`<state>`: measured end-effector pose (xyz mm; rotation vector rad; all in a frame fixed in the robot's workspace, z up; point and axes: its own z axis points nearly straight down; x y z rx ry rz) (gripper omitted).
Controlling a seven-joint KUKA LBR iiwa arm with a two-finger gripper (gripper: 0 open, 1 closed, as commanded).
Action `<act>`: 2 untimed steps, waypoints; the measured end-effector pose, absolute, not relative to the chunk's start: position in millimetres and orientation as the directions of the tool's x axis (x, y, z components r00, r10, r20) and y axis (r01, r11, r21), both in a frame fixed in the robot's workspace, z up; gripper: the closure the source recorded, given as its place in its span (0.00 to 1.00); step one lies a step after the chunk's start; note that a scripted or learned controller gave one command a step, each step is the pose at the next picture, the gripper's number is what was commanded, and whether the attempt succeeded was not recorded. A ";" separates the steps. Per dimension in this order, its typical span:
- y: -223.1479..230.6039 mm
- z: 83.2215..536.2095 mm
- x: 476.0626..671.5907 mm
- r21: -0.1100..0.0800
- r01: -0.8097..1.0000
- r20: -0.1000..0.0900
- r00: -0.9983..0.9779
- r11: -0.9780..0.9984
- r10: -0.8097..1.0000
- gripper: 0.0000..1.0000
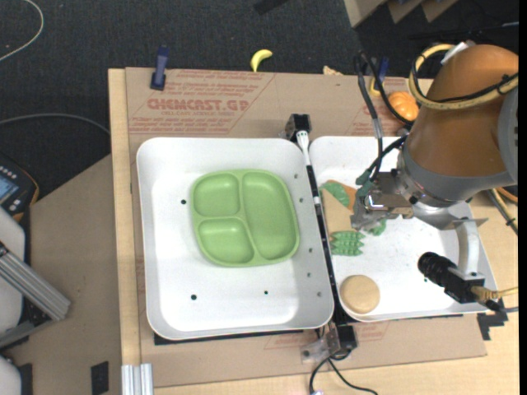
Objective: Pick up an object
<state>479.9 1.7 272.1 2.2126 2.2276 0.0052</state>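
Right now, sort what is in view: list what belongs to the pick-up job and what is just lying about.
Job: gripper over the right bin; green leafy piece and tan round piece in it; green divided plate in the left bin.
Lying about: yellow banana, blue clip, outside the bins.

Divided plate point(245, 217) sits in left bin point(158, 245), bun point(360, 294) in right bin point(416, 304).

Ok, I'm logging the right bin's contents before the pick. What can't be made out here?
Camera view:
- Right bin: upper right part covered by the arm.
- Green leaf and orange bit: partly under the gripper, shapes unclear.
- Orange thing beyond the bin: partly behind the arm.
- Yellow thing beyond the board: too small to name.
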 end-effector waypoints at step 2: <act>188.4 287.3 479.0 0.005 1.000 0.002 -0.011 0.011 1.000 1.00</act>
